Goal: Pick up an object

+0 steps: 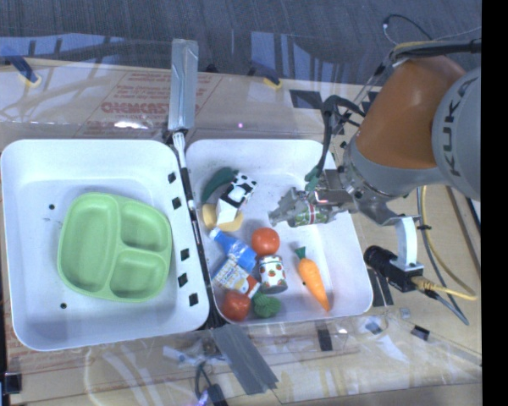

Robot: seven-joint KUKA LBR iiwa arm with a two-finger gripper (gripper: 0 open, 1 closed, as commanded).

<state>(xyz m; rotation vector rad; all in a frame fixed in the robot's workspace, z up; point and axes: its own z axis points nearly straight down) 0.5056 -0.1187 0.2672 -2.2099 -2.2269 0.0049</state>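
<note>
grey arm [423, 134] from right, hand [289, 211] low, pointing left

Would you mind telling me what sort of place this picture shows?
Probably a robotics lab bench set up for picking trials. Two shallow white bins sit side by side, the right one holding toy food such as a plastic orange carrot, and a grey arm with an orange band reaches in.

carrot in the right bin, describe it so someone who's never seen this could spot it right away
Start at the right white bin, the one crowded with toy food. Go to its near right corner: the carrot lies there, apart from the main pile. It is the only long, tapering orange piece with a green top; the nearby tomatoes are round and red.
</note>
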